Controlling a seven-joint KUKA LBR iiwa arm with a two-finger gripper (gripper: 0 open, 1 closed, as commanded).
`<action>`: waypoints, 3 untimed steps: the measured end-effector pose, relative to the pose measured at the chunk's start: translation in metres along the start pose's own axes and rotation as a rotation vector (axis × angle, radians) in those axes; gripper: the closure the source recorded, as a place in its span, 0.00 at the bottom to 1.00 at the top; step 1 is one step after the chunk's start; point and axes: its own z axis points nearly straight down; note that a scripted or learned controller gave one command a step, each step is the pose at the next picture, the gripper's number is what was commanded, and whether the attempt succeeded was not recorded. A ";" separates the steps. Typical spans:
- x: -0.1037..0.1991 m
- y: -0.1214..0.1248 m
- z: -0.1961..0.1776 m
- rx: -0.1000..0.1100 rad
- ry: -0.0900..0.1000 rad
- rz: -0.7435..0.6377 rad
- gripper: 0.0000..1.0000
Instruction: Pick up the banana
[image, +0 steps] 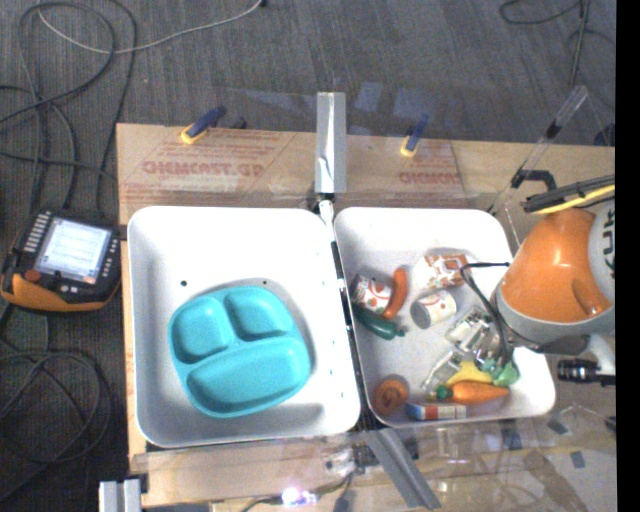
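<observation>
The right bin (345, 300) is crowded toward its near right corner, where little free room is left; open floor is seen at its far side. The banana (466, 377), yellow, lies there beside an orange carrot (478, 394). The hand (470, 345) is lowered just above it; whether its fingers are spread cannot be told. A blue divided plate (240, 347) occupies the left bin (145, 300).
</observation>
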 end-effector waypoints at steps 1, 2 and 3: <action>-0.002 0.002 -0.012 -0.005 -0.006 0.000 1.00; -0.015 0.052 -0.112 0.005 0.020 0.079 1.00; 0.006 0.022 0.000 0.002 0.013 0.309 1.00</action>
